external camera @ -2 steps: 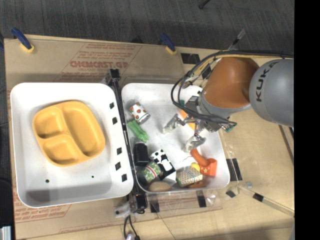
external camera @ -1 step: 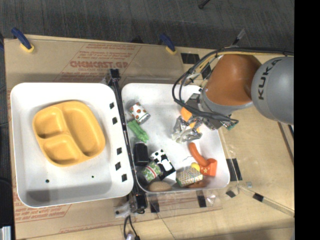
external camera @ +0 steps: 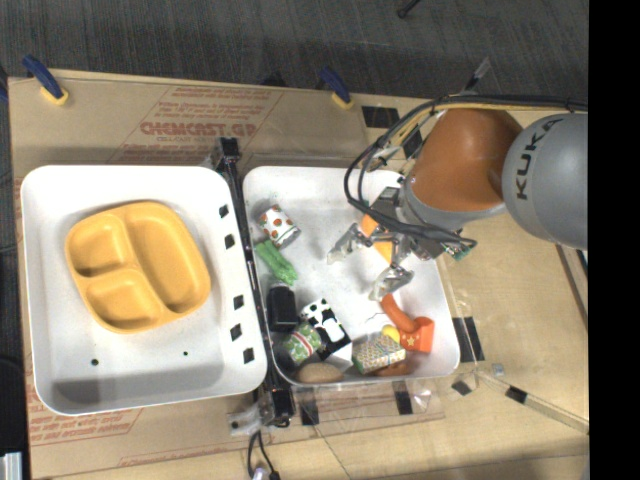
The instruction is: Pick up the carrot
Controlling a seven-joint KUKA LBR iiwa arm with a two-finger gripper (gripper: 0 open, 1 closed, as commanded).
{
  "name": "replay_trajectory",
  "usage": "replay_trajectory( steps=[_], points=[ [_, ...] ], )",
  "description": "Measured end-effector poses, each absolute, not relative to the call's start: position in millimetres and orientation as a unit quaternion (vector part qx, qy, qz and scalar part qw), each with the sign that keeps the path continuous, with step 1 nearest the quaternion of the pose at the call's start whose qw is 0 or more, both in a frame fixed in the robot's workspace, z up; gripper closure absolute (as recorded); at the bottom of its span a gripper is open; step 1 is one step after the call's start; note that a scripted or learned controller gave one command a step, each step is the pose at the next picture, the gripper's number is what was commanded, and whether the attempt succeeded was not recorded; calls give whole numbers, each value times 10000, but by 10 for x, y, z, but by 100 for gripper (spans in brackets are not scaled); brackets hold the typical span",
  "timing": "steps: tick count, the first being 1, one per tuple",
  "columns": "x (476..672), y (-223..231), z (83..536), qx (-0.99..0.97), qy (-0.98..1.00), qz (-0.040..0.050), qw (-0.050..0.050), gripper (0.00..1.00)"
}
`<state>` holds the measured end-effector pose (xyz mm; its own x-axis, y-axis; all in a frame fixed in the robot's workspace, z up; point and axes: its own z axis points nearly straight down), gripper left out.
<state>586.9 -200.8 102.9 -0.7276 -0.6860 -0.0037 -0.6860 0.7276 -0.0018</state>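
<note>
The grey arm [external camera: 545, 173] with its orange band [external camera: 458, 160] reaches in from the right and stands over the right bin [external camera: 300, 183]; the gripper [external camera: 369, 265] hangs above the bin's middle part, with its two fingers [external camera: 343, 245] spread apart and nothing between them. The carrot [external camera: 410, 328] lies in the right bin near the right wall, towards the front corner; it is an orange piece, just below the nearer fingertip but apart from it, so the gripper does not hold it.

Beside the carrot, on its left, a small packet with a yellowish pattern [external camera: 378, 353] lies at the front wall; next to that a black-and-white spotted item [external camera: 324, 320], a green can [external camera: 301, 345] and a brown rounded item [external camera: 319, 372] are crowded together in the front part of the bin. A black object [external camera: 281, 307] lies along the left wall; a green vegetable-like piece [external camera: 273, 262] lies above it, and a small red-and-white can [external camera: 278, 226] is further back.

The left bin [external camera: 60, 358] holds a yellow tray with three compartments [external camera: 138, 264]; the tray lies in the back half. Both bins rest on a brown cardboard sheet [external camera: 200, 118], which is fixed with blue clamps [external camera: 46, 80] at the far edge.
</note>
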Motion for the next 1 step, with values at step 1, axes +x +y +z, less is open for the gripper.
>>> replay_trajectory(
  steps=[1],
  points=[
    [5887,-1999,1140,-3709,9287,-13,42,100]
  ],
)
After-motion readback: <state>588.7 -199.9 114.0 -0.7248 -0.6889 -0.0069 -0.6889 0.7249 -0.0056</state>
